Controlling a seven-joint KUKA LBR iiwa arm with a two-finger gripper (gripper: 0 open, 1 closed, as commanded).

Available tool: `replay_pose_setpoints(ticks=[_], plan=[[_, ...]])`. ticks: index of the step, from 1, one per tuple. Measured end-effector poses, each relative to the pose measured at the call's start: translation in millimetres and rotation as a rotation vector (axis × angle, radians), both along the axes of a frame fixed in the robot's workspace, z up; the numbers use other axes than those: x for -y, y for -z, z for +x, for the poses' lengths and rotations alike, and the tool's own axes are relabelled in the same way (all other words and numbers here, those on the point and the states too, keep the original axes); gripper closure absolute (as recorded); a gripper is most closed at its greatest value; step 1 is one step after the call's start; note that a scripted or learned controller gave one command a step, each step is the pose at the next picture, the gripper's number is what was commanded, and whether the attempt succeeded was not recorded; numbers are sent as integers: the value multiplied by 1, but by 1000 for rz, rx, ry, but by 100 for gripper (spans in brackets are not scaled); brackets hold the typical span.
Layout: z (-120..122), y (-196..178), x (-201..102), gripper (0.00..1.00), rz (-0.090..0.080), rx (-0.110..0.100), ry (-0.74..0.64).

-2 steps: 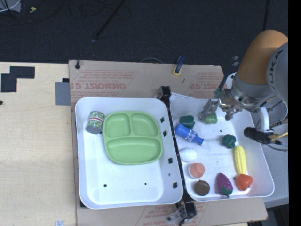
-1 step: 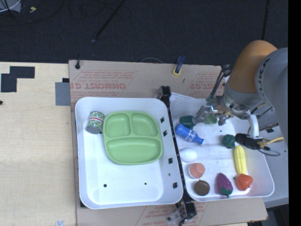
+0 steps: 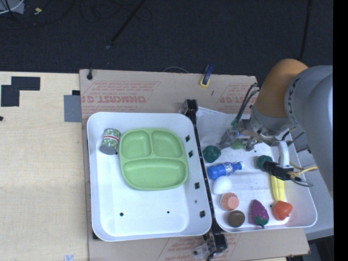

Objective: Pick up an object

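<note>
My gripper (image 3: pixel 235 141) hangs low over the far part of the right bin (image 3: pixel 304 222), below the grey arm with its orange band. A dark green ball (image 3: pixel 211 153) lies just left of and below the gripper, close to it. In front of that lie a blue bottle (image 3: pixel 223 169) on its side and a white egg shape (image 3: pixel 222 185). A second dark green piece (image 3: pixel 264 161) sits to the gripper's right. Whether anything is held is hidden by the wrist.
The right bin's front holds a pink disc (image 3: pixel 229 201), a brown disc (image 3: pixel 236 218), purple grapes (image 3: pixel 259 211), a yellow corn cob (image 3: pixel 277 188) and an orange-red piece (image 3: pixel 281 209). The left bin (image 3: pixel 141 222) holds a green divided plate (image 3: pixel 154 159) and a small can (image 3: pixel 110 141).
</note>
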State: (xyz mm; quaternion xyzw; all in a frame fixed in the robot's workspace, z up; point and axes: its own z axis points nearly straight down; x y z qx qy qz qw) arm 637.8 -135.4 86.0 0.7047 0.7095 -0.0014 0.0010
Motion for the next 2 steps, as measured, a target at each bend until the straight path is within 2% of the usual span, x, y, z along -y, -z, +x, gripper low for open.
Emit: replay_pose_setpoints(ticks=[1, 2], plan=[[-1, -11, -1, 100, 5, -5, 1], [1, -74, 4, 100, 3, 3, 6]])
